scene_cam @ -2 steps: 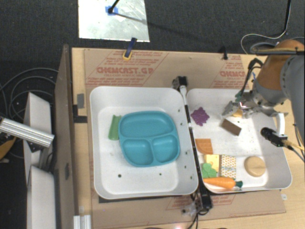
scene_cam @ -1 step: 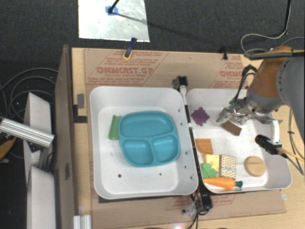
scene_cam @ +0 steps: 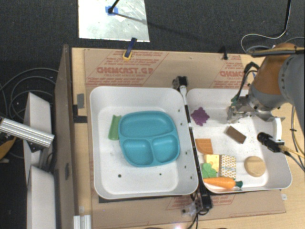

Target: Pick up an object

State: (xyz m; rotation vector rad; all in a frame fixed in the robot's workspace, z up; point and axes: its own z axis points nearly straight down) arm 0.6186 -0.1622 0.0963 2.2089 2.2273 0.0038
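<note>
Two white bins on a cardboard-covered bench [scene_cam: 143, 63], dark floor around.
Left bin [scene_cam: 102, 175] is filled by a blue divided plate [scene_cam: 148, 138]; right bin [scene_cam: 281, 173] is crowded at its near edge: brown block [scene_cam: 236, 134], purple piece [scene_cam: 200, 115], carrot [scene_cam: 220, 182]. Gripper [scene_cam: 237, 111] is seen just above the block, nothing held; its state cannot be told.

A brown block [scene_cam: 236, 134] lies flat and tilted in the right bin [scene_cam: 286, 175].

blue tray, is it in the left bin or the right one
In the left bin: the blue tray lies flat on that bin's floor, a green piece beside it.
</note>
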